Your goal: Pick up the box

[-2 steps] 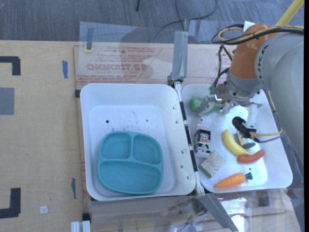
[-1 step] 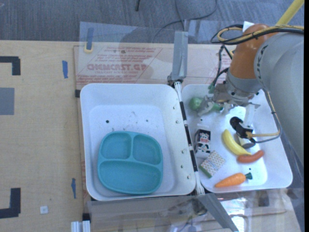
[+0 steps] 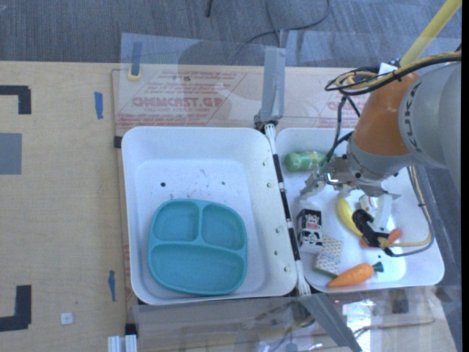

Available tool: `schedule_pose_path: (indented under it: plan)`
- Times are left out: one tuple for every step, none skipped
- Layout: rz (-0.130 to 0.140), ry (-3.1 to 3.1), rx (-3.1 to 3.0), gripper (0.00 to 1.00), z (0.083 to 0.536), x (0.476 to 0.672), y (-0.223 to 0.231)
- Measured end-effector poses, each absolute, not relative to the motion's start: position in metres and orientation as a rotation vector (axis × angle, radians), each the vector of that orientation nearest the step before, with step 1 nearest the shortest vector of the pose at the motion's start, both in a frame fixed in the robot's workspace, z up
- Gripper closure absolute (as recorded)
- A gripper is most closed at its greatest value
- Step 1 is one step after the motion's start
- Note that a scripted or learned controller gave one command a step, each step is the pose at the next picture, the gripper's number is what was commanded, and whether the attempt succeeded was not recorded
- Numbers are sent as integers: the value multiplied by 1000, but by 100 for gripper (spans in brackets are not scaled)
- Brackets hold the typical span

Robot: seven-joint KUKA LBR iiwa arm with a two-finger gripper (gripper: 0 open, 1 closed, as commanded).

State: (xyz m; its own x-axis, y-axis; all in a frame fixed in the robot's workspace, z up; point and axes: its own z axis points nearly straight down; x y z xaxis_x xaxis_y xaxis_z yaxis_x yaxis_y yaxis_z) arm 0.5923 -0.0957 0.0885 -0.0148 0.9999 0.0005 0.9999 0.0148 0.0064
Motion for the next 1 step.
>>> schedule_pose_path:
  plan:
    - [-43,2214,2284,0,85,660,-115]
